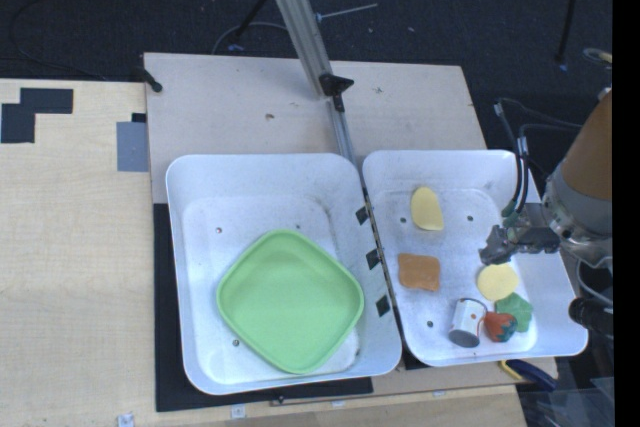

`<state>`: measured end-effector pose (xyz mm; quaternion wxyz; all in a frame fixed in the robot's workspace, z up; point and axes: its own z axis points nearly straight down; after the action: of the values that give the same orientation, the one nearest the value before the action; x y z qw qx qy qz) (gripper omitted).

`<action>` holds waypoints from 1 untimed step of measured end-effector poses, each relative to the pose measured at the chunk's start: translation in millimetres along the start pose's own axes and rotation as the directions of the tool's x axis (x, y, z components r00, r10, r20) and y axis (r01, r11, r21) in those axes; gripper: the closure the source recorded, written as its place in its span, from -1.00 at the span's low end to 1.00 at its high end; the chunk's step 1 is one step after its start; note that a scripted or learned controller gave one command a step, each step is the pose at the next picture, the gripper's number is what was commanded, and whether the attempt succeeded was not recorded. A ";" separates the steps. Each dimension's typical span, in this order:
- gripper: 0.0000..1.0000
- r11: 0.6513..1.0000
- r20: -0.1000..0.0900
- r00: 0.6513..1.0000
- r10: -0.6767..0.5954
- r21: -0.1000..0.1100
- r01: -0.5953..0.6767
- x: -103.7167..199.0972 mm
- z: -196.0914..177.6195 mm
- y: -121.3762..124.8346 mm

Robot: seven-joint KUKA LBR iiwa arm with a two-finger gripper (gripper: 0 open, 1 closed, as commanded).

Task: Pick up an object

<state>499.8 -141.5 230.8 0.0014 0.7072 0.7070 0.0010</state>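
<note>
**Inspector:** White plastic, both bins. In the right-hand shallow white bin (440, 340), nearest first: one small grey-and-white cylindrical can (466, 322) on its side at six o'clock, and one red-and-green lumpy toy cluster (509, 317) just beside it toward five.

**Clerk:** And further in?

**Inspector:** One orange-brown square block (419, 272) near the centre, one round pale-yellow disc (497, 281) at four o'clock, one pale-yellow oval piece (426, 208) at twelve. The left-hand shallow white bin (190, 215) holds one light-green rounded-square plastic plate (290, 300).

**Clerk:** The tool?

**Inspector:** The dark two-finger gripper (503, 241) hangs just above the round disc, at three o'clock of the right bin. Clenched or released, I cannot tell; nothing is seen in its grasp.

**Clerk:** Handling?

**Inspector:** My judgement: the disc looks light, smooth, probably stiff and lying flat. Pinch across its rim; it may slip.
</note>
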 end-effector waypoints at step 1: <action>1.00 1.000 0.000 1.000 0.000 0.002 0.000 -0.4 -25.1 0.5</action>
<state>500.2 -141.9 256.0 0.0007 0.7072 0.7070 0.0005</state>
